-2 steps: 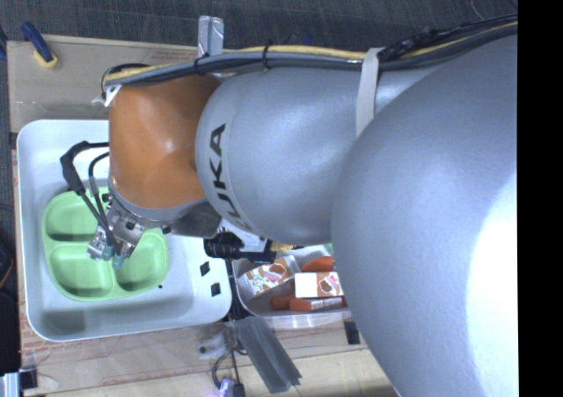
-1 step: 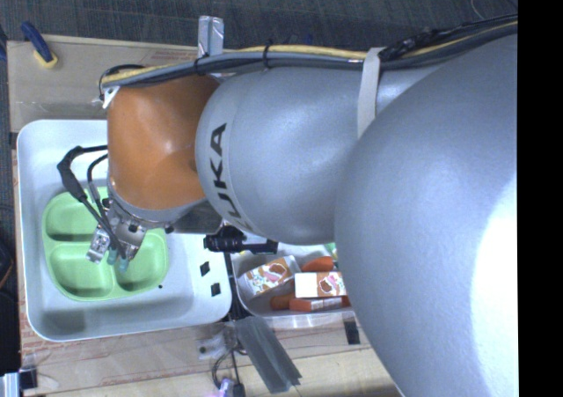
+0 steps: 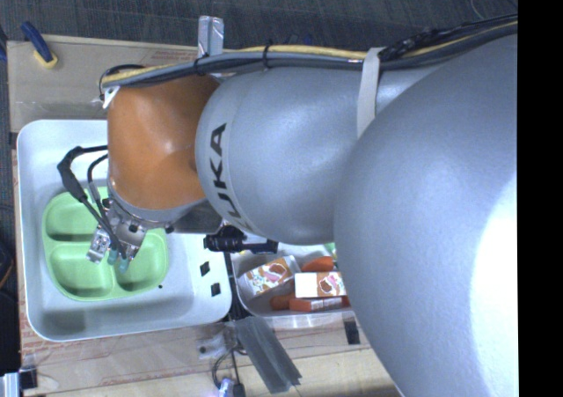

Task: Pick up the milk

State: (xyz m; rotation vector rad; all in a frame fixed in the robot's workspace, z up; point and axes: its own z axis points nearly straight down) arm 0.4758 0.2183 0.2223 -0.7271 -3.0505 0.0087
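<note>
Gripper (image 3: pixel 113 252) hangs low over the green divided tray (image 3: pixel 66 250) in the left bin (image 3: pixel 35 202), its fingertips close together, though from up here I can't tell whether they are closed or holding anything. Most of my view is blocked by the grey arm (image 3: pixel 352 166) and its orange band (image 3: pixel 154 153). Under the arm I can just see part of the right bin (image 3: pixel 251 303), with a small carton (image 3: pixel 269 276) and a white box (image 3: pixel 318 285) beside it; which one is the milk I can't tell. Red items beneath them are cut off.
</note>
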